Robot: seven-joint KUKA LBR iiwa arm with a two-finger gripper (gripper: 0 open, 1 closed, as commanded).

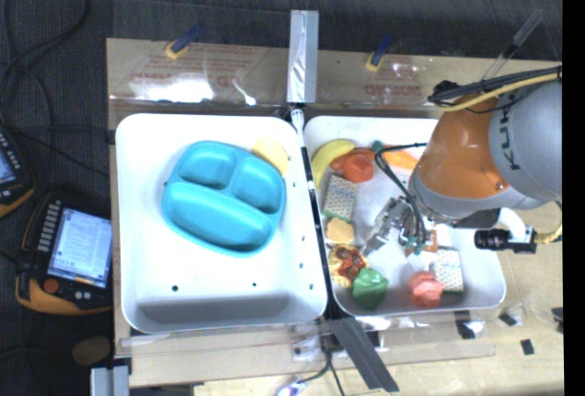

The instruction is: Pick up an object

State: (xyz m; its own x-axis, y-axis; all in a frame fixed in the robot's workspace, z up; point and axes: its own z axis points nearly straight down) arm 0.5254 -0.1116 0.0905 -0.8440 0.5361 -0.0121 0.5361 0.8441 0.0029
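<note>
While the gripper (388, 225) hangs low in the right bin (475, 298) among the toy food, I cannot tell its state; nothing is visibly lifted, so picking the nearby green pepper (369, 286) remains undone.

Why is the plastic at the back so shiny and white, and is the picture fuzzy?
In the camera view, light glares off the clear plastic sheet behind the left bin; the gripper and small toys look slightly soft, and the dark floor shows little detail.
</note>
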